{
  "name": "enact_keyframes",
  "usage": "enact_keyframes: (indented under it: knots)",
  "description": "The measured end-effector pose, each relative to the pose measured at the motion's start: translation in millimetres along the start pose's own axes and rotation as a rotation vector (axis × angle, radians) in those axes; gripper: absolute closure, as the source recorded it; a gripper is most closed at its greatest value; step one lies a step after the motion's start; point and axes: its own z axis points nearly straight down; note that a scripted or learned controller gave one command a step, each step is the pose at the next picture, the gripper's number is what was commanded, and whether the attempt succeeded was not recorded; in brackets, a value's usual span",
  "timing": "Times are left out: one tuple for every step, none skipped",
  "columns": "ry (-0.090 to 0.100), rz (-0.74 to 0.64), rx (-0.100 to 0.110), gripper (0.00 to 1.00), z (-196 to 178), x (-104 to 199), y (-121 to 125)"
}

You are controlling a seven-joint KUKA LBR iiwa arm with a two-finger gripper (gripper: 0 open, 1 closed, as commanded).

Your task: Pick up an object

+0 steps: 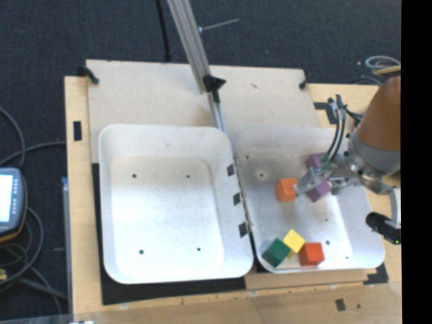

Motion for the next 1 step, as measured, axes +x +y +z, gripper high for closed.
enact_keyframes:
  knots:
    - [-0.002,0.001,-0.005,1.00,-11.3,-1.7,1.0]
